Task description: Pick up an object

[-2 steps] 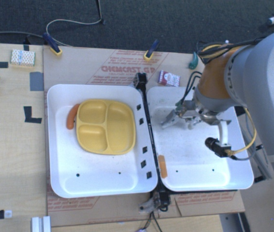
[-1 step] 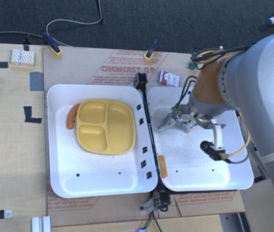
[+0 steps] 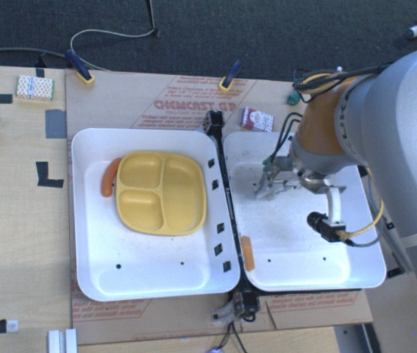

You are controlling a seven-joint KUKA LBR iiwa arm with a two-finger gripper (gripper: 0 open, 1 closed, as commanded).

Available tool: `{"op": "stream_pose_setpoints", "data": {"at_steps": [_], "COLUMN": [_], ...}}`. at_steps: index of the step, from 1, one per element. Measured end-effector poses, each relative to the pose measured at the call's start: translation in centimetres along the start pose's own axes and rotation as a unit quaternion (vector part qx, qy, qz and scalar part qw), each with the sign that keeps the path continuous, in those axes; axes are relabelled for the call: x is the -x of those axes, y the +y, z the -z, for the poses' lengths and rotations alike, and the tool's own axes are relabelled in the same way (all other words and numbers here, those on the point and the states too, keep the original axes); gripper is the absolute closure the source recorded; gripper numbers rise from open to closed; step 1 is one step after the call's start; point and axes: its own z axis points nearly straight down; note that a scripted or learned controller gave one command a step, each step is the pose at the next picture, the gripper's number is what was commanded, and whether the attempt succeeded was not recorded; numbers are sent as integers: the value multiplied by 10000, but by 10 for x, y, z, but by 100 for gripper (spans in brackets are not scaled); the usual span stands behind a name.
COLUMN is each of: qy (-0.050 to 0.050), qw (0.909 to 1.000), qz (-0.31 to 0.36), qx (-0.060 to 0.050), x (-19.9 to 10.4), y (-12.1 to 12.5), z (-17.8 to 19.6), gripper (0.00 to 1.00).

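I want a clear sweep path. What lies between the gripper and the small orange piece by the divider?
In the camera view, bare white bin floor separates the gripper from the orange piece.

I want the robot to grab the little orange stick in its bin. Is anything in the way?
Nothing visible blocks it. The end effector hovers in the right bin, and the orange stick lies by the left wall.

Bare floor around the hand [image 3: 267, 186] in right bin [image 3: 296, 267]; carrot [image 3: 247, 253], apparently, at its left wall.
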Motion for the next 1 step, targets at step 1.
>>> {"op": "stream_pose_setpoints", "data": {"at_steps": [1], "qy": [-1], "qw": [10000], "qz": [-1], "qx": [1], "x": [0], "y": [0], "z": [0], "gripper": [0]}}
